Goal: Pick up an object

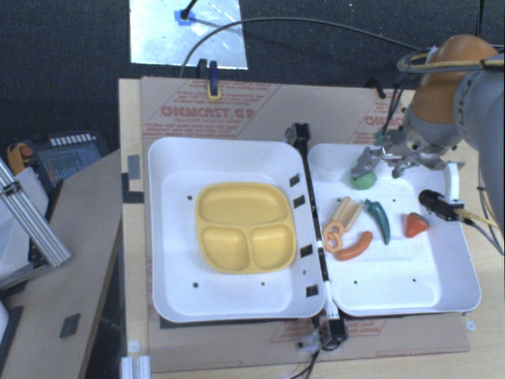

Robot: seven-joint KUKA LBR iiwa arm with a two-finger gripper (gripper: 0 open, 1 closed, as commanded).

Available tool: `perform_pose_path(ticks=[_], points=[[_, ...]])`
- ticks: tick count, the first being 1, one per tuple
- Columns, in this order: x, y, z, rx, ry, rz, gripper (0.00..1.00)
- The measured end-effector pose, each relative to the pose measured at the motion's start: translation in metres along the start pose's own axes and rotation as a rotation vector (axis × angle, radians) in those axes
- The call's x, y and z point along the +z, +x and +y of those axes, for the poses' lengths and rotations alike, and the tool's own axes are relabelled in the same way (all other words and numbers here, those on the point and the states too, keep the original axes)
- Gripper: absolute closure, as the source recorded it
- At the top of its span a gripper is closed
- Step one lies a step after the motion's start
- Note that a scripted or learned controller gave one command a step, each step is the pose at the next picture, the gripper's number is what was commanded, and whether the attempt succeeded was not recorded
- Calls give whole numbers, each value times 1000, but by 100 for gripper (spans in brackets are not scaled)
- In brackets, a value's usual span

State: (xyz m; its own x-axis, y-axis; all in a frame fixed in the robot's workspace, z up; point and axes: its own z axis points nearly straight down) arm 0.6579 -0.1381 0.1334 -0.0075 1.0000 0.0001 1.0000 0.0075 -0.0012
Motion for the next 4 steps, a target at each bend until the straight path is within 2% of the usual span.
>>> perform_pose_path(ticks=[1,2,4], points=[[51,1,0,0,1,0,0],[37,0,2,-1,-5,-1,100],[-70,-13,4,6,-9,-2,100]])
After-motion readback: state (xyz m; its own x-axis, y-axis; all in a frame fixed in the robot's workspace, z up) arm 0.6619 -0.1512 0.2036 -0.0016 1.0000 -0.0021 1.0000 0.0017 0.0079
